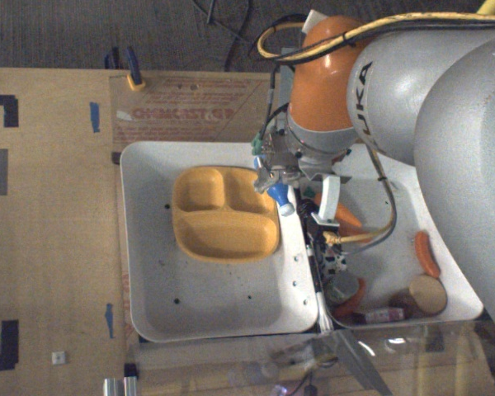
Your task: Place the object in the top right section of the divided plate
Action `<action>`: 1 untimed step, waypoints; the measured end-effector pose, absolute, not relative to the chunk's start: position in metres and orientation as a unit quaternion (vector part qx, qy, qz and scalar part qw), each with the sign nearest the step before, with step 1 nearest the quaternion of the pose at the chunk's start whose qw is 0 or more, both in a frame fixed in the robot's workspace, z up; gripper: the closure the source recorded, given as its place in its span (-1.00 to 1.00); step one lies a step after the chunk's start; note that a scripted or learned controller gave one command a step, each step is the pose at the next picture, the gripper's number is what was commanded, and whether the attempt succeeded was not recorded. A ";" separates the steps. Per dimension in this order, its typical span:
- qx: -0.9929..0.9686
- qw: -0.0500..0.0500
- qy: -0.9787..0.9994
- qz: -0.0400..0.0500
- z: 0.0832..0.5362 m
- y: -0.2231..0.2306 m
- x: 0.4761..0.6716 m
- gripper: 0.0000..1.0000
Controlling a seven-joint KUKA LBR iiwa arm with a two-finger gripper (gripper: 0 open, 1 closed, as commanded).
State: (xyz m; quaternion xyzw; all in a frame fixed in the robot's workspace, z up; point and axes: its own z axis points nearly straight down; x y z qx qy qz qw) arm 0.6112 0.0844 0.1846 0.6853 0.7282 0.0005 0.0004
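A yellow divided plate (225, 221) lies in the left white bin (148, 246), with two small sections on its far side and one large section nearer the camera. My gripper (272, 178) hangs over the plate's right edge, beside the small right-hand section (246, 190). A small blue and white piece (283, 199) shows just below the gripper at the plate's rim. I cannot make out whether it is a held object or part of the gripper. The arm's orange band (330, 73) and grey body cover much of the right bin.
The right bin (462, 304) holds an orange carrot-like piece (348, 217), a red sausage (427, 254), a tan round object (427, 294), a red item (355, 292) and a dark pink item (385, 313). A ridge (307, 262) separates the bins. Cables (371, 233) hang by the wrist.
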 end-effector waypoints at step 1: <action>0.686 0.001 0.728 0.001 0.185 0.084 0.611 -1.00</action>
